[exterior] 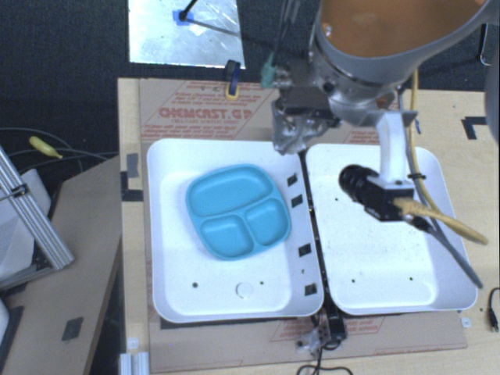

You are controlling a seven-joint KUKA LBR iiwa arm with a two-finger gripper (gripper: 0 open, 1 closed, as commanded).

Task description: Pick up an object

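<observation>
"Where was the plate?"

"I saw the blue plate (237,222) lying flat near the middle of the left bin (168,209). Its three compartments faced up, and it sat a little askew to the bin's walls."

"And the gripper?"

"The gripper (291,141) hung over the far end of the seam where the two bins met. It was beyond the plate's far right corner and apart from it. I could not tell whether it was open or closed."

"What else?"

"The right bin (375,272) sat just beside the left one, and both rested on a printed cardboard sheet (187,112)."
</observation>
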